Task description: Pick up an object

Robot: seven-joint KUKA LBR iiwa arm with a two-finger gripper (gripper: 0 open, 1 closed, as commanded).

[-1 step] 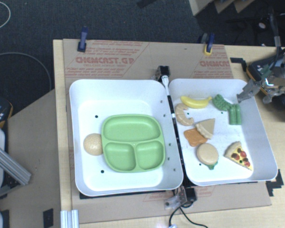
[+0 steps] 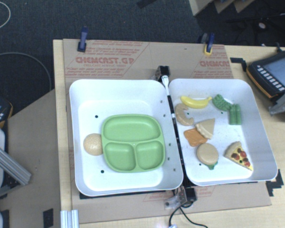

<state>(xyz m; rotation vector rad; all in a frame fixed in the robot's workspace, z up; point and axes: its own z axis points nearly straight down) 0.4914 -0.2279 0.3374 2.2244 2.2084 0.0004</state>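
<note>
In rt bin (image 2: 257, 127): banana (image 2: 195, 101), pizza slice (image 2: 239, 155) (toy food); jaws' state can't tell.

tray (image 2: 133, 142) green | banana (image 2: 196, 101) yellow | bins (image 2: 85, 99) white

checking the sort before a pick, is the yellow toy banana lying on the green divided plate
No, the yellow toy banana lies in the right white bin, while the green divided plate sits in the left white bin.
</note>
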